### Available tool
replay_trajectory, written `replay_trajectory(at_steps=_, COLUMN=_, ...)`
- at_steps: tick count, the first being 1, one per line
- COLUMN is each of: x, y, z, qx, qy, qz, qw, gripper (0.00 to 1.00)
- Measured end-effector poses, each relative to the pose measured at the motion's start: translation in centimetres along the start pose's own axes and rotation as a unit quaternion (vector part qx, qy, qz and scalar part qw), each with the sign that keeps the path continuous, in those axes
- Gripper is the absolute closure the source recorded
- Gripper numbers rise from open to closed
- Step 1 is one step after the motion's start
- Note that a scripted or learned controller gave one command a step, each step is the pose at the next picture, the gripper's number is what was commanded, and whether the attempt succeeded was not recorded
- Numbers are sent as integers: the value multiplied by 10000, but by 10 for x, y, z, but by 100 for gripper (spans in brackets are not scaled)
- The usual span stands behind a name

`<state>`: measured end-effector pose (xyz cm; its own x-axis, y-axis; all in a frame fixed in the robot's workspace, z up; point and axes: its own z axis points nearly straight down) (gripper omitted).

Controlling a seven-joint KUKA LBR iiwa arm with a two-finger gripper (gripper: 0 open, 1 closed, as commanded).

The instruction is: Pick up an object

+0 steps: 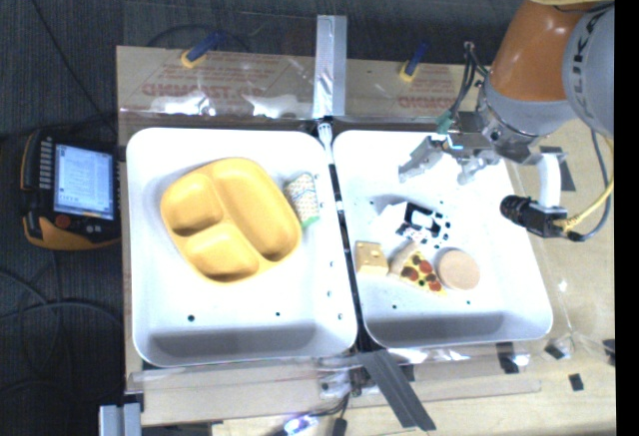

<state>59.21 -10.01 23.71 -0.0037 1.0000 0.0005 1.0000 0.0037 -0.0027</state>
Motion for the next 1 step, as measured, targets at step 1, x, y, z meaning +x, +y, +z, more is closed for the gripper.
replay_trajectory(at_steps=1, x=-14, y=-49, z=90, qx=6, qy=3, qz=-28, qw=10000, gripper=0)
